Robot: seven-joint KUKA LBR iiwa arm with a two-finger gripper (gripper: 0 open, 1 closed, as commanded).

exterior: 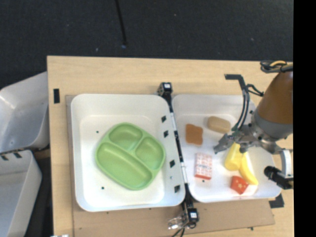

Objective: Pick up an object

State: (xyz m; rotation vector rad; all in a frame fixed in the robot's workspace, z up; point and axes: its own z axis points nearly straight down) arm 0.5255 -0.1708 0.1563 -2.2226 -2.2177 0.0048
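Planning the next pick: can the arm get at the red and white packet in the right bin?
Probably yes. The packet lies flat with bare bin floor around it, left of the claw, nothing on top.

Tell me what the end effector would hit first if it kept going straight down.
Most likely the yellow banana, which lies right under the end effector in the right bin. Depth is hard to judge from this slanted view, so how near it is remains unclear.
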